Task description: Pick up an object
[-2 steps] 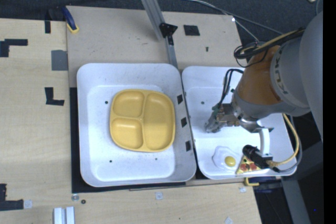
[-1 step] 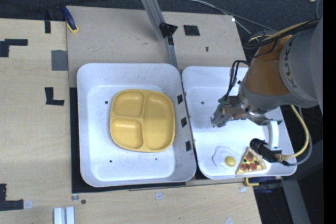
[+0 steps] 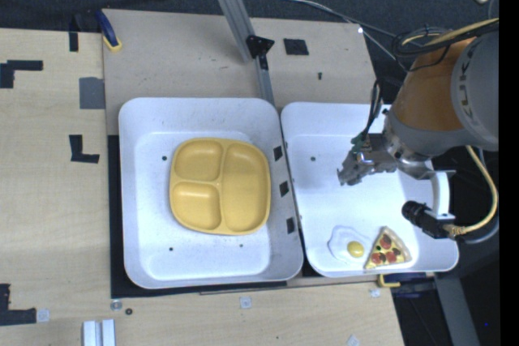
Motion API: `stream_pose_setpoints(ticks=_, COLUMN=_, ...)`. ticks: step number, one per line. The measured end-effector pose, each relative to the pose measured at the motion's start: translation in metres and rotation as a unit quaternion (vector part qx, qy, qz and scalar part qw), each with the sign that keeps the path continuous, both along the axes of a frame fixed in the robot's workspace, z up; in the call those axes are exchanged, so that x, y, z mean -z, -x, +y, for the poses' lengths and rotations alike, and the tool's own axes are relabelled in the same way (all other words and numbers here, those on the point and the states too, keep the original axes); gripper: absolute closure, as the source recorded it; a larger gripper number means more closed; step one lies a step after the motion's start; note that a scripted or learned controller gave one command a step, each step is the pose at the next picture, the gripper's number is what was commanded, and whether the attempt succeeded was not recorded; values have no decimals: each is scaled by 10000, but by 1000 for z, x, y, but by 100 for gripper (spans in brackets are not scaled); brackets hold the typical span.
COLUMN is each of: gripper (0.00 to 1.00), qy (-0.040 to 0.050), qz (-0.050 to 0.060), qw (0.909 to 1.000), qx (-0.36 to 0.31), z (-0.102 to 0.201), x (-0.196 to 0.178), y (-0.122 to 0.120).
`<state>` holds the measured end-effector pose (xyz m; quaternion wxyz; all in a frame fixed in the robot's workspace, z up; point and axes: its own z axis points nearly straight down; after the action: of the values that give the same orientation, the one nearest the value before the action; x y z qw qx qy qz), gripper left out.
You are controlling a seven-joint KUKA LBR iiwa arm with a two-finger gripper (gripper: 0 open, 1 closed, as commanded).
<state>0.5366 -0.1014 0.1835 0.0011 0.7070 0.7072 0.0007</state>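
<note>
A toy fried egg (image 3: 347, 245) lies near the front edge of the right bin (image 3: 320, 130). Just to its right rests a toy pizza slice (image 3: 388, 249), touching or nearly touching the egg. My gripper (image 3: 353, 171) hangs over the middle of the right bin, behind the egg and pizza and apart from both. I see nothing between its fingers. The grey arm with its orange band (image 3: 434, 97) comes in from the right.
A yellow divided plate (image 3: 220, 185) sits in the middle of the left bin (image 3: 146, 198). A metal pole (image 3: 235, 4) slants up from between the bins. Black cables (image 3: 454, 227) loop by the right bin's right edge.
</note>
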Motion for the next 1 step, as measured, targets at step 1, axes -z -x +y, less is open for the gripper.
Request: stream_pose_setpoints(ticks=1, gripper=100, qy=-2, qz=-2, qw=10000, qx=-9, z=10, x=-49, y=3)
